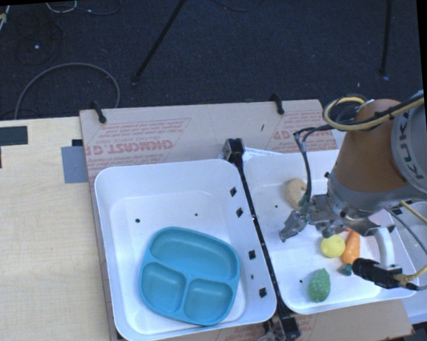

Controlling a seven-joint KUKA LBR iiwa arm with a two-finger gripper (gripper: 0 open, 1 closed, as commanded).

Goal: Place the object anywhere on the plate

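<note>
Arm [376, 161]: reaching in from the right, sitting over the right bin [273, 175].
Gripper [296, 224]: hanging low near the right bin's centre, fingers spreading apart, gripping nothing.
Plate [189, 274]: blue, three-compartment, lying toward the left bin's [118, 189] front edge.
Objects, right bin: beige piece [295, 191] near the back; yellow ball [332, 247] touching the orange carrot [351, 247]; green piece [319, 285] by the front edge.

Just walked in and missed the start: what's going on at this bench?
A robot arm is reaching into the right bin, its gripper low among toy foods: a yellow lemon, an orange carrot, a green piece and a beige piece. The blue plate sits in the left bin, nothing on it yet.
</note>
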